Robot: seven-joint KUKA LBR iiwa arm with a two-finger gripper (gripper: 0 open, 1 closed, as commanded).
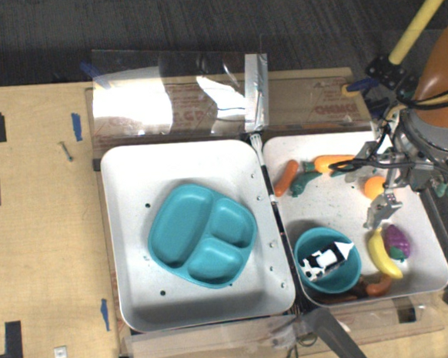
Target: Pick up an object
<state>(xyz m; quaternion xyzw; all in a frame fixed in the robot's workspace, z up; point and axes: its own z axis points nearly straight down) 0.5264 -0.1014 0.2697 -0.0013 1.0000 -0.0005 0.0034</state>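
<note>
Looking down on the right bin (440, 273), you see the gripper (382, 210) hanging low over its far right side, just above the banana (382, 254); whether its jaws stand wide or narrow you cannot tell from this slant, and nothing shows between them.

The banana lies near the bin's right front corner, touching the purple fruit (398, 239) on its right. Judge it as a light, stiff toy with a smooth, curved skin that will likely slip or roll if pinched off-centre. Take it across the narrow width at mid-length, jaws square to the curve, keeping clear of the purple piece.

An orange ball (373, 186) sits just behind the gripper; round and smooth, it would likely squirt out. The carrot (286, 178) and the green-and-orange toy (323, 164) lie along the back wall, well apart from the gripper.

The teal bowl (327, 260) with the black-and-white cow toy (321, 261) sits at the front left of that bin. The left bin (141, 297) holds a teal divided plate (203, 235).
</note>
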